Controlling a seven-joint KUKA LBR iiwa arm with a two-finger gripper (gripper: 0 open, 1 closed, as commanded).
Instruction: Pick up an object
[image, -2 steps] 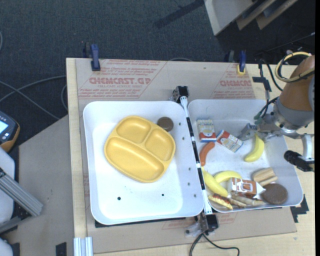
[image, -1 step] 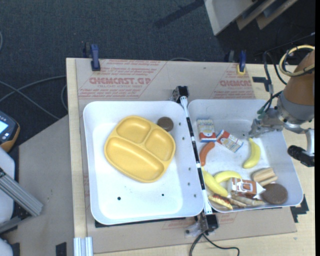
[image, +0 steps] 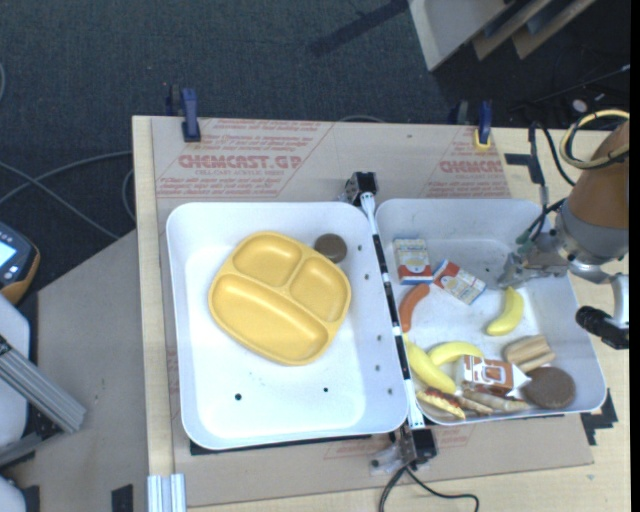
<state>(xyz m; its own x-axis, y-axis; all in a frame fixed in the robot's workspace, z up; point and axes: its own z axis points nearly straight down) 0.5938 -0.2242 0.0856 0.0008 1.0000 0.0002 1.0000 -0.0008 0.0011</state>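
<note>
The right bin (image: 470, 215) holds several toy foods: a small white and red carton (image: 411, 256), a curved orange piece (image: 409, 303), a clear wrapped packet (image: 461, 287), a small banana (image: 506, 313), a larger banana (image: 437, 362), a red and white box (image: 488, 374), a bread piece (image: 528, 351) and a brown round cookie (image: 549, 387). My gripper (image: 522, 264) hangs low over the right bin's far right part, just above the small banana and right of the packet. Nothing shows between its tips.
The left bin (image: 200, 390) carries a yellow divided plate (image: 280, 297) and a brown round disc (image: 330, 247) at the plate's far corner. A black clamp (image: 362, 186) sits where the bins meet. The arm's orange band (image: 605, 195) stands over the right bin's edge.
</note>
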